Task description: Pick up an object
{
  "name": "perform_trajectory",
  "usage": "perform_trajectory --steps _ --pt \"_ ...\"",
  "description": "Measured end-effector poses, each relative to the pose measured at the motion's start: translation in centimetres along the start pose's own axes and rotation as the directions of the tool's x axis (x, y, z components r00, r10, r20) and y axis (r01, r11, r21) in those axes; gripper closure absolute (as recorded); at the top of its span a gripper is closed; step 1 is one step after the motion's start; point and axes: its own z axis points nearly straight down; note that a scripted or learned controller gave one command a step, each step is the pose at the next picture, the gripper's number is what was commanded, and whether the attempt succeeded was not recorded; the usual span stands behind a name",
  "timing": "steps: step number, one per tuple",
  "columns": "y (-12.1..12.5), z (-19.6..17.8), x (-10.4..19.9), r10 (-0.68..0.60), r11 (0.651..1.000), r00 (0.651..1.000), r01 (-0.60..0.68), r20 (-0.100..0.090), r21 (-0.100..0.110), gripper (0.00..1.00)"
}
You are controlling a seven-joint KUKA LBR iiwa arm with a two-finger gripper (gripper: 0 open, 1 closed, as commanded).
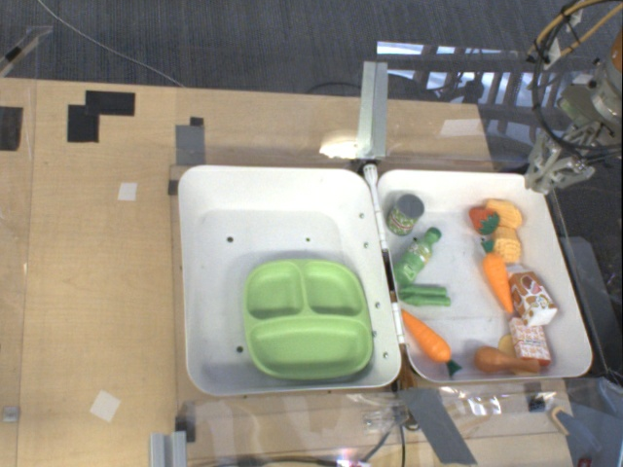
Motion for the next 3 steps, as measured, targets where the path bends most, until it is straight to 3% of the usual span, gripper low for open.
perform_trajectory --steps 1,2,3 --pt "-2.0 -3.3 -0.9 0.072 0.997 0.997 -0.072 0.000 -0.001 1.00" --pt "-2.1 -4.7 -1.1 0.071 0.997 0.997 -0.071 0.010 0.006 1.00" --pt "-2.1 -8.6 -1.0 0.292 0.956 0.956 -0.292 0.000 0.000 1.00"
